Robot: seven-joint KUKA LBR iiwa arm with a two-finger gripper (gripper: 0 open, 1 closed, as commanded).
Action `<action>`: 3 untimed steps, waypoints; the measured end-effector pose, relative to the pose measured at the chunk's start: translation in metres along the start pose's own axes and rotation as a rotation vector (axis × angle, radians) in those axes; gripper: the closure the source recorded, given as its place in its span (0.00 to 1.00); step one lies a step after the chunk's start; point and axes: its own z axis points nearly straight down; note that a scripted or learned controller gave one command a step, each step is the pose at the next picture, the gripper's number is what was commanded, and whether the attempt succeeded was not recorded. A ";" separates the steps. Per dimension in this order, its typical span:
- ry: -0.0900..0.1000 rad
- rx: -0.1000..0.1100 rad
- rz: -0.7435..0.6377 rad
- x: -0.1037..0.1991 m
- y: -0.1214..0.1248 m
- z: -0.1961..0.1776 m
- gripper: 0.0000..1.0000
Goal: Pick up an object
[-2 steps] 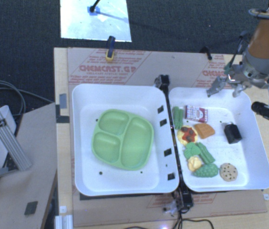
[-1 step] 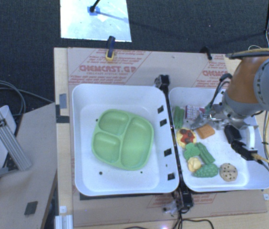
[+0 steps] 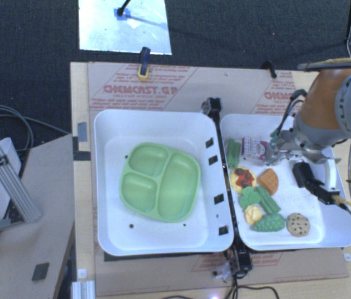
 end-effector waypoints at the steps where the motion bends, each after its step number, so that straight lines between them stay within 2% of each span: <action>1: 0.000 0.001 0.000 0.000 0.000 0.001 0.00; 2: 0.003 0.017 -0.003 -0.045 0.060 0.013 0.00; 3: -0.004 -0.001 0.004 -0.063 -0.026 -0.077 0.00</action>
